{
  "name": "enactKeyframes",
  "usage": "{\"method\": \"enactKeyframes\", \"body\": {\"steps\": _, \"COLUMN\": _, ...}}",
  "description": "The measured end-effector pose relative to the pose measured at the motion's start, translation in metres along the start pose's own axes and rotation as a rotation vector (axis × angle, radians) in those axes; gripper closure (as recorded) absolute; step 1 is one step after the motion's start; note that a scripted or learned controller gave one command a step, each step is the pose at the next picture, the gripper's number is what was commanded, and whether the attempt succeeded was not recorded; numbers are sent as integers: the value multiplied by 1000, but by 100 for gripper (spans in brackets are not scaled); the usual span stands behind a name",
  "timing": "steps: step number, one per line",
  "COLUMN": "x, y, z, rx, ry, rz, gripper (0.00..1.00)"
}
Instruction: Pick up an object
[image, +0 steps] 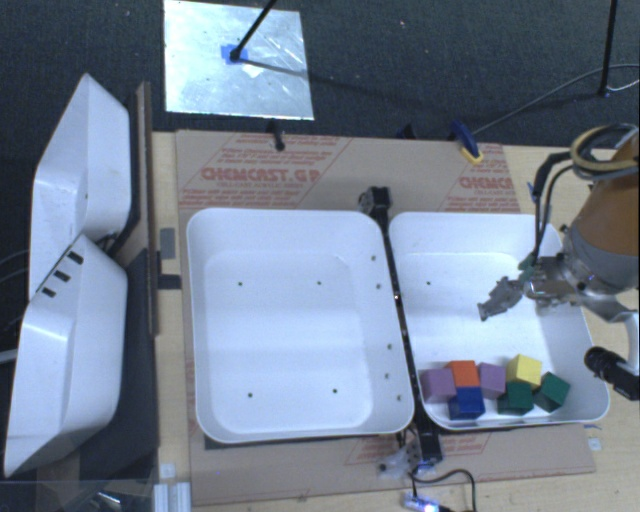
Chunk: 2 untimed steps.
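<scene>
hovering over the right bin, the gripper carries nothing; fingers apart or together, cannot tell. next, i judge, descend toward the blocks clustered along the near wall.

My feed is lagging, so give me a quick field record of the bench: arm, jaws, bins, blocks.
arm: reaches in from the right, over the right bin
gripper: above the right bin's middle, apart from the blocks
jaws: cannot tell whether open or shut
left bin: no blocks seen in it
blocks: clustered at the right bin's near edge: two purple blocks, orange block, blue block, yellow block, two green blocks
held: nothing seen
</scene>
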<state>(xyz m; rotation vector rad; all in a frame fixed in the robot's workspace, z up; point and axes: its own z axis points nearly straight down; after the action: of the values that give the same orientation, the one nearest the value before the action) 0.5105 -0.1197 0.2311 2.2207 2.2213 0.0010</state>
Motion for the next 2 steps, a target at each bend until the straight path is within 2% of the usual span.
{"method": "enactKeyframes", "body": {"steps": 1, "x": 0, "y": 0, "z": -11, "rx": -1, "ry": 0, "rz": -1, "gripper": 100}}
{"method": "enactKeyframes", "body": {"steps": 2, "x": -8, "y": 94, "z": 21, "rx": -1, "ry": -1, "rz": -2, "gripper": 100}}
